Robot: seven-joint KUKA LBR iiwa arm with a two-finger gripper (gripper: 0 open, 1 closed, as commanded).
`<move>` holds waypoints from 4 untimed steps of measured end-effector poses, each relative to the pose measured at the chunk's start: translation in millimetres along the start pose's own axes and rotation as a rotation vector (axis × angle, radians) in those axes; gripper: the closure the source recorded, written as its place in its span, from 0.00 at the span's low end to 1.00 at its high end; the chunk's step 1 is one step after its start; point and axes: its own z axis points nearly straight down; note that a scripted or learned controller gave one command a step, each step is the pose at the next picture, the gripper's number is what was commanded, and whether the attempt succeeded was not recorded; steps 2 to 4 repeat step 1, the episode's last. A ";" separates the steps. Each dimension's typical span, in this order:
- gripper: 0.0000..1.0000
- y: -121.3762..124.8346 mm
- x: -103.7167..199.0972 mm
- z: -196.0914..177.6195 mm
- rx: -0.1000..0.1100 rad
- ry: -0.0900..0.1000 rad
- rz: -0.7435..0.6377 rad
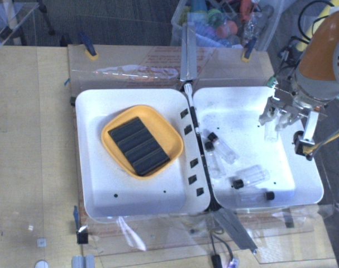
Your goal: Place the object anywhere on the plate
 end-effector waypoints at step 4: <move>0.00 0.1 0.0 -0.1 0.000 0.000 0.000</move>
